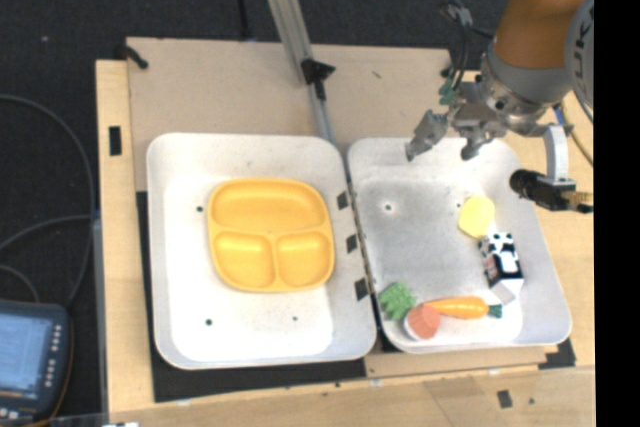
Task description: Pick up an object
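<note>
Dark floor surrounds the tan bench (pixel 250 85), and a black cable curls across that floor at the far left, above a small screen (pixel 30 355) in the lower left corner. A slanted metal rail (pixel 285 5) rises from the back of the bench toward the top edge.

On the bench sit two shallow white bins side by side. The left bin (pixel 180 185) carries a yellow divided plate (pixel 270 233), with one long section at the back and two smaller ones at the front, lying flat near the bin's middle.

The right bin (pixel 420 215) has a bare middle, with its things gathered along the right side and front edge. At the front left corner lies a small green toy (pixel 397 298), just beside a red and pink round piece (pixel 423 321). A toy carrot (pixel 458 308) lies on its side next to that, pointing right. Farther right, a black and white toy (pixel 501 260) rests near the right wall, with a pale yellow round piece (pixel 477 215) just behind it.

My jaws (pixel 447 138) hang over the back edge of the right bin, spread wide with nothing between them, well apart from every toy. My grey arm with its orange band (pixel 545 10) comes in from the upper right.
</note>
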Tool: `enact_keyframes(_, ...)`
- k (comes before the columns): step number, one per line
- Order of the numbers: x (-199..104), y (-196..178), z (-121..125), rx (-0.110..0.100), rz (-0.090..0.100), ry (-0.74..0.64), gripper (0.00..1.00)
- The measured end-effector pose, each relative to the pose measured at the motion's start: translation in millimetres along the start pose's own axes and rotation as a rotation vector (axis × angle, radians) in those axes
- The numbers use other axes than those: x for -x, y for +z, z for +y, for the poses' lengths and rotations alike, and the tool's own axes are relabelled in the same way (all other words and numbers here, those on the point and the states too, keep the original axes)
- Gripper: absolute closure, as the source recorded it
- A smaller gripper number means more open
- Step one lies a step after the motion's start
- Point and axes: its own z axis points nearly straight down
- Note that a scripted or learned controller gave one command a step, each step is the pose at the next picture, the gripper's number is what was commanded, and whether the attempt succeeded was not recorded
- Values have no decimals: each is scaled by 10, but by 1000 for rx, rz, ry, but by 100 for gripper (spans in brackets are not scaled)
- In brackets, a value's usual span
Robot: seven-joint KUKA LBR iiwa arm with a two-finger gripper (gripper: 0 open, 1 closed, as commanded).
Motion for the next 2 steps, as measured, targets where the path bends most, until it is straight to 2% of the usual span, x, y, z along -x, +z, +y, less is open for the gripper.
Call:
enact_keyframes(1, 0, 0, 0, 0, 0, 0, 0)
enact_keyframes(2, 2, 501, 94, -5, -2, 3, 0)
